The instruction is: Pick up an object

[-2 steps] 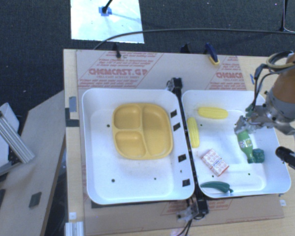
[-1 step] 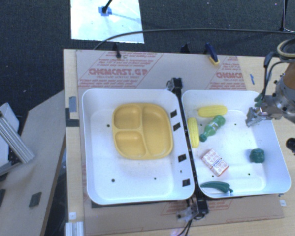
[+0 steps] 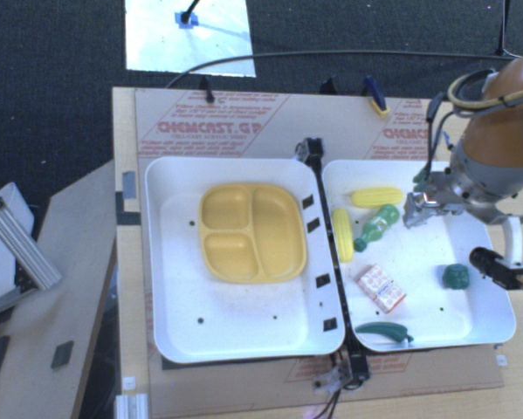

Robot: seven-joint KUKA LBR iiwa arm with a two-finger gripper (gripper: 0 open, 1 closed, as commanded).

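Nothing picked up yet afaict. The gripper [image 3: 418, 209] hangs at the upper right of the frame over the right bin [image 3: 488, 326], just right of the green bottle [image 3: 376, 226], which lies flat in that bin's upper-left part. Can't tell if the gripper's open or closed, too blurry, but nothing's visibly in it. Bottle's long axis runs diagonal, probably cap end toward lower left. So approach, grasp and lift are all left.

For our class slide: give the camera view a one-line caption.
Grey robot arm's gripper hovers beside a green plastic bottle in the right white bin.
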